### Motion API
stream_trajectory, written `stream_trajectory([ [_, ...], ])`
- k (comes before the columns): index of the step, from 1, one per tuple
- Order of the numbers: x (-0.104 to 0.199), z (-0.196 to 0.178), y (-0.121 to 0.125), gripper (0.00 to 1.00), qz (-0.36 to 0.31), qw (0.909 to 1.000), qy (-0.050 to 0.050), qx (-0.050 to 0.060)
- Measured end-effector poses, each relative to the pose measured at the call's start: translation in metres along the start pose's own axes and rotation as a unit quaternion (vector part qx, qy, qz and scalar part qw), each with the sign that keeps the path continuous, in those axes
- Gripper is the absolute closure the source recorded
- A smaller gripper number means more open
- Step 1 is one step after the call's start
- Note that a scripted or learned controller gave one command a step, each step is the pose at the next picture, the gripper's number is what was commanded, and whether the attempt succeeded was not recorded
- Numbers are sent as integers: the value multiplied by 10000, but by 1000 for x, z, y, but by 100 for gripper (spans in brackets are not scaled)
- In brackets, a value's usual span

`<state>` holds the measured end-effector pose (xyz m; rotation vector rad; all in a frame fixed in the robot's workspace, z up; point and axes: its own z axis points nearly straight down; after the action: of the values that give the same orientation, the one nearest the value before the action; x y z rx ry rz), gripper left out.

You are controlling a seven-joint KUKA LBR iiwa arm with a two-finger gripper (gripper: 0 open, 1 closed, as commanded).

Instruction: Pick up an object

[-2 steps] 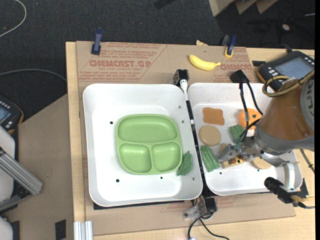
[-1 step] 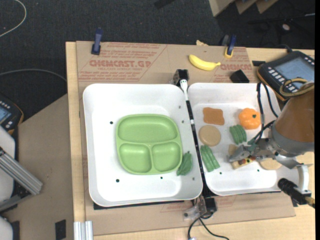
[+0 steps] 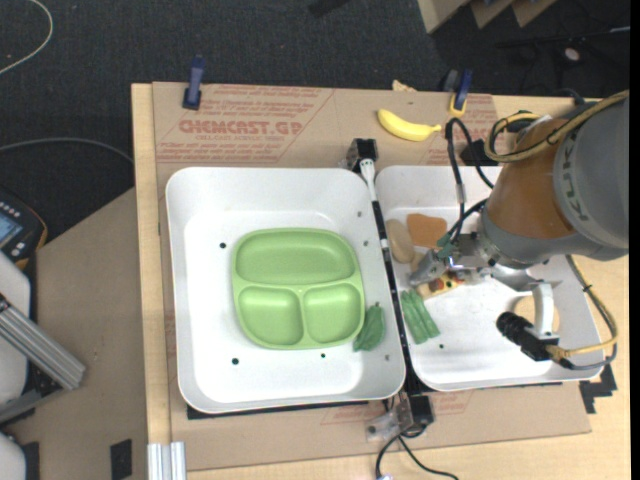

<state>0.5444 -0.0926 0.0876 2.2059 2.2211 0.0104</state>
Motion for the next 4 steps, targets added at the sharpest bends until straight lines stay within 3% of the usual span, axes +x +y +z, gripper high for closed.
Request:
stream_trajectory([
  [1, 49, -103, -59, 0, 10, 10000, 25, 39],
  [2, 46, -108, -57, 100, 34, 10000, 12, 47],
  [3, 133, -170, -61, 100, -13, 10000, 29, 30],
  [4, 174, -322, -58, 100, -8, 10000, 45, -33],
])
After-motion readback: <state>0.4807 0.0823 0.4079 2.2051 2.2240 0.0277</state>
